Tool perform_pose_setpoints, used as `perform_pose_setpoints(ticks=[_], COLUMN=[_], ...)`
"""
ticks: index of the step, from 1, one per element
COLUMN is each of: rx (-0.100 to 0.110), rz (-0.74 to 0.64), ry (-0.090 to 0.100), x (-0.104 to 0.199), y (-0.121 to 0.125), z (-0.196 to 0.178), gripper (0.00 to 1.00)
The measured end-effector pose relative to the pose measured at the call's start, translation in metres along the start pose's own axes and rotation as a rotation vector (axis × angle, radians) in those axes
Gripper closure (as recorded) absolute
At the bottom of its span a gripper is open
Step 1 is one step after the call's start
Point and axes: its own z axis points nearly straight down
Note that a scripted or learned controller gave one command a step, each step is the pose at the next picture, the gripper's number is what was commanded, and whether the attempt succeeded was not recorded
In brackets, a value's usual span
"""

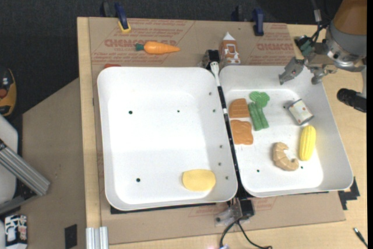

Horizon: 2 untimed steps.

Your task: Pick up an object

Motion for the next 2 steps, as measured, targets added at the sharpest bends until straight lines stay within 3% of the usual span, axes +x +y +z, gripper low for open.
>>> perform_pose_setpoints(ticks=[1, 2], rx=[0.003, -0.006], rz=[-0.001, -0.003], ry=[0.002, -0.003], x=[0.005, 0.004], y=[0.024, 0.026], z=[0.113, 0.096], gripper=[0.00, 1.00])
